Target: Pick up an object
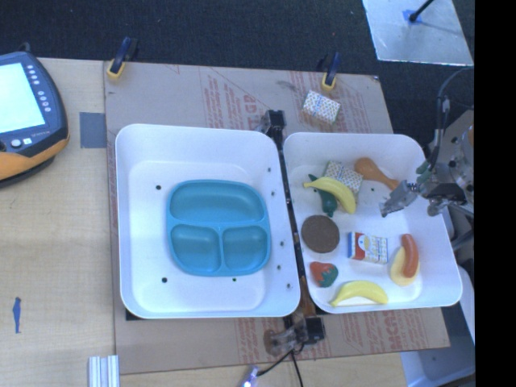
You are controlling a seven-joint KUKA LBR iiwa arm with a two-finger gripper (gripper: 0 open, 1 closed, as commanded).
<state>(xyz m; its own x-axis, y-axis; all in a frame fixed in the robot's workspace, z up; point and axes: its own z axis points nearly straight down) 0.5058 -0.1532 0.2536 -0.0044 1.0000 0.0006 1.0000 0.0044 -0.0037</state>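
Note:
The right bin holds several toy foods: a banana over a green piece, a patterned block, a drumstick, a brown disc, a small carton, a hot dog, a strawberry and a second banana. My gripper hangs over the bin's right side, above the hot dog and right of the drumstick. It is open, with nothing between its fingers.
The left bin carries a blue divided plate. Behind the bins a patterned block lies on the cardboard. A teach pendant sits at the far left. Clamps hold the cardboard's back edge.

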